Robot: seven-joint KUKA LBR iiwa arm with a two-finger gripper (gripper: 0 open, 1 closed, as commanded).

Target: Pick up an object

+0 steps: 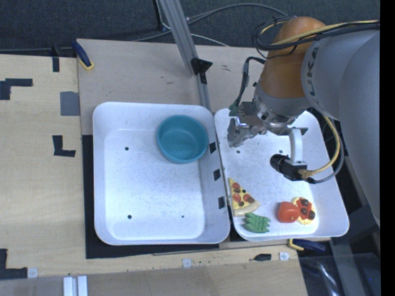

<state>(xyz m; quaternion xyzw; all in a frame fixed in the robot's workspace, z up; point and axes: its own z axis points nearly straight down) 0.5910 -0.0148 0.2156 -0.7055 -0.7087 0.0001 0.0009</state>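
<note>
Arm in from the right, grey with an orange band, bent over the right bin. End effector low over that bin's far left corner, just beside the wall next to the left bin. Open or closed: cannot tell from this slant, with the tip dark and blurred against the white floor. No contact visible with any toy.

Candidates for picking, in two groups. In the left bin, a blue bowl, upright, in the far right part, near the rim and level with the end effector across the wall. In the right bin, three toys along the near edge, well apart from the end effector: pizza slice against the left wall; green toy just beside and nearer than the pizza, perhaps touching it; red toy to the right, red lump on a yellow piece with dark spots.

Yellow-and-black cable looped off the wrist over the right bin, ending in a black plug. Grey pole slanting down from the top toward the gap between bins. Both bins on a pale wooden counter with dark tape marks.
</note>
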